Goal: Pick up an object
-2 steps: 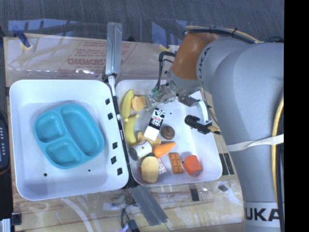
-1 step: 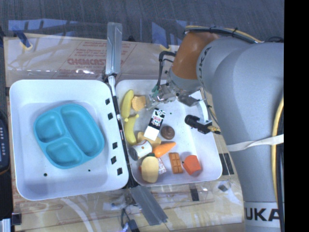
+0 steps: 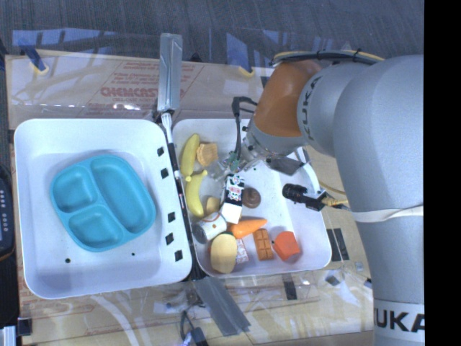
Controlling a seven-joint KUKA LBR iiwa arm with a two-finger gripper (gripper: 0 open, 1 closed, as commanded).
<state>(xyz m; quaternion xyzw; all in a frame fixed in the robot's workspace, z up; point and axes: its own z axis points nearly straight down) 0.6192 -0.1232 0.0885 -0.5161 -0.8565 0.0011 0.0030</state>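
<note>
Toy food fills the right bin [image 3: 317, 244], and the arm reaches down into it. The claw [image 3: 234, 166] hangs over the middle of that bin, just above a small white carton [image 3: 233, 197] with dark marks on it. I cannot tell how far the claw is open, and I cannot tell if it has hold of anything.

Two bananas [image 3: 191, 175] lie along the left wall of this bin, one above the other. A tan piece [image 3: 207, 153] sits beside the top banana. A small brown round thing [image 3: 251, 197] is just right of the carton. Below the carton lies a carrot [image 3: 248, 228]. Near the front wall are a pale yellow round piece [image 3: 222, 253], a brown bar [image 3: 263, 244] and an orange block [image 3: 287, 246], side by side.

The left bin [image 3: 32, 265] holds a blue plate [image 3: 102, 202] with three parts.
</note>
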